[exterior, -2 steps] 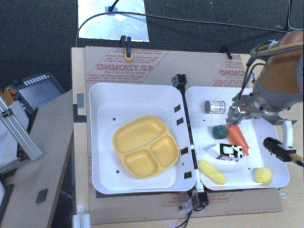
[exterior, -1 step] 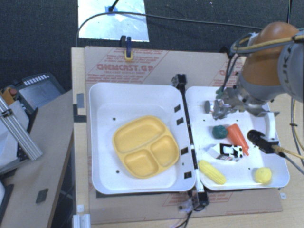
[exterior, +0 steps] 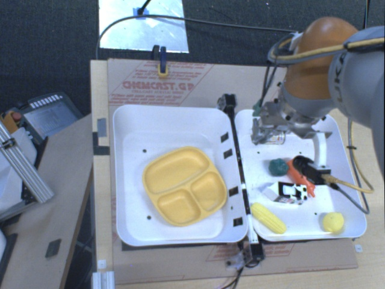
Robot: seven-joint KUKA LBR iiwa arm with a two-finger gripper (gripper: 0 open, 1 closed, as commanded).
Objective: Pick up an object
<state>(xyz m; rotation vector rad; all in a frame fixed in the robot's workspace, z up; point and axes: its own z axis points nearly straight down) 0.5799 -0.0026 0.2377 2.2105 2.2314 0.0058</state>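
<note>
Grey gripper (exterior: 269, 138) near right bin (exterior: 346, 161) back edge, grip state unclear; toys cluster frontward.

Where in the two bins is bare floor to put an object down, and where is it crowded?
Free: the left bin around the yellow tray, mostly its far strip and left side. The right bin is crowded: corn, lemon, carrot, teal piece, black-and-white toy, with the gripper above its far end.
</note>
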